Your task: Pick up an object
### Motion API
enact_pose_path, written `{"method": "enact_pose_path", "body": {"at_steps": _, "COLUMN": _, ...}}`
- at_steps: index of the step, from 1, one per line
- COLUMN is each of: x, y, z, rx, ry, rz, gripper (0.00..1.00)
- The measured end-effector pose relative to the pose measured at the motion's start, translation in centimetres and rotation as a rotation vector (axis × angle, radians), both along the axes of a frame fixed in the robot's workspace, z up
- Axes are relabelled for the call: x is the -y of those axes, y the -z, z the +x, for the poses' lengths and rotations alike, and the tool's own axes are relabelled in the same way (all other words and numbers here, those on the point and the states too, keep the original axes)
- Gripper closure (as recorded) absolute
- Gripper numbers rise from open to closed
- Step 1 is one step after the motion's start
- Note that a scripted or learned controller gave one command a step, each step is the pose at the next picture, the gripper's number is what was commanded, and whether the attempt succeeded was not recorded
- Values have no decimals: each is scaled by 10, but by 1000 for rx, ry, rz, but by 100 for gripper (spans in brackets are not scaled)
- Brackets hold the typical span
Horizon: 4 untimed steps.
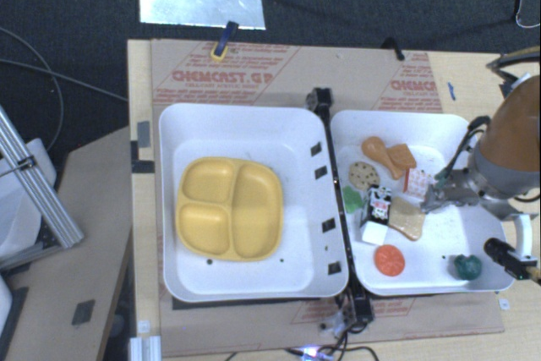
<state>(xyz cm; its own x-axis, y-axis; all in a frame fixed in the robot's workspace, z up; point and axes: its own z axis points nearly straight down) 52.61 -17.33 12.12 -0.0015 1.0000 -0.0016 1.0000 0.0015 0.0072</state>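
Note:
The right bin (439, 124) holds several toy foods: an orange drumstick (387, 154), a speckled cookie (363, 175), a red-and-white packet (416, 180), a slice of toast (407, 221), a small black-and-white item (379, 203), a green piece (352, 199), a white block (373, 233), a red tomato slice (390, 260) and a dark green lump (467, 267). My gripper (433, 197) hangs low in this bin, right beside the toast and the packet. The wrist hides how its fingertips stand.
The left bin (182, 131) carries a yellow divided plate (230, 208). A black divider with clips (330, 190) runs between the two bins. The grey arm with its orange band (511, 144) fills the right bin's far right side.

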Motion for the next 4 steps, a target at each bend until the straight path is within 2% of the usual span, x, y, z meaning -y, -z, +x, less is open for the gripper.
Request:
{"method": "enact_pose_path", "body": {"at_steps": 1, "x": -44, "y": 29, "z": -41, "rx": -10, "ry": -1, "rz": 5, "gripper": 100}}
{"method": "enact_pose_path", "body": {"at_steps": 4, "x": -42, "y": -4, "z": -35, "rx": 4, "ry": -1, "rz": 1, "gripper": 100}}
